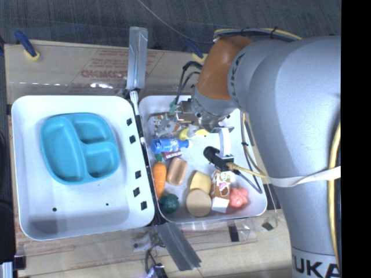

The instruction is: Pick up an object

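Hanging over the far end of the R bin (155, 106): gripper (172, 120), 1 pc. Open or closed: cannot tell.

Ref. landmark: carrot (159, 179), 1 pc, by the R bin's view-left wall, long axis up-down in view.

Task item:
- blue bottle (168, 145), 1 pc. Lies on its side just above the carrot's upper end and just below the gripper. Long axis approx. left-right in view, right end tipped slightly up. Red/white label on the side nearer the carrot. Which end is the cap: cannot tell.

Other R bin contents, all placed vs. the carrot:
- tan cylinder (176, 171), 1 pc, just right of it, axis approx. parallel, leaning a little right.
- green ball (169, 202), 1 pc, just right of its lower end.
- yellow block (200, 182), 1 pc, right of it, beyond the cylinder.
- tan disc (198, 203), 1 pc, below-right, touching the yellow block.
- printed box (222, 183), 1 pc, further right.
- white cube (219, 205), 1 pc, below that box.
- pink toy (239, 197), 1 pc, farthest right.

L bin (69, 210), 1 pc, left of the carrot across the shared walls:
- blue tray (75, 146), 1 pc, 3 compartments.

Bins total: 2.
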`<action>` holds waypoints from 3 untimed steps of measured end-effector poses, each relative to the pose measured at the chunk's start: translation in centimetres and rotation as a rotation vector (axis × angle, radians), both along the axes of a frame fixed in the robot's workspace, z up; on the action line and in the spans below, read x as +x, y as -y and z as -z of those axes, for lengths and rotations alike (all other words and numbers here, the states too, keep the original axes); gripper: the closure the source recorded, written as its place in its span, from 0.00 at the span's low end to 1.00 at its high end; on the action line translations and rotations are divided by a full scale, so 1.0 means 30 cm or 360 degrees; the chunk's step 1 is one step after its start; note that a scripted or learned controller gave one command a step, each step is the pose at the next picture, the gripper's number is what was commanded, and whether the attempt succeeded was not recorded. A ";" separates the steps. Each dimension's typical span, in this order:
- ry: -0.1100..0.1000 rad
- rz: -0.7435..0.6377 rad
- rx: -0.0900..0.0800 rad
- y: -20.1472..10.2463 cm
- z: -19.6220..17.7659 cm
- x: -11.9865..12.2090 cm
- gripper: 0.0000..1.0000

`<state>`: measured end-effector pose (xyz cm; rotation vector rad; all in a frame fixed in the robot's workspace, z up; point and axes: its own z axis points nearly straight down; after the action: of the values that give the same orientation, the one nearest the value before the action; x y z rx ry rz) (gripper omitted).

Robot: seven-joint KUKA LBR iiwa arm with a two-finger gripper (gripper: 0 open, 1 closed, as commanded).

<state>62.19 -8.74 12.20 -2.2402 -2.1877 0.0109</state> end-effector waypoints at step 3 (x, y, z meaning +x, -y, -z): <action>-0.0028 -0.0227 0.0004 0.061 0.042 0.105 1.00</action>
<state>65.35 -10.57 10.94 -2.0698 -2.3314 0.0284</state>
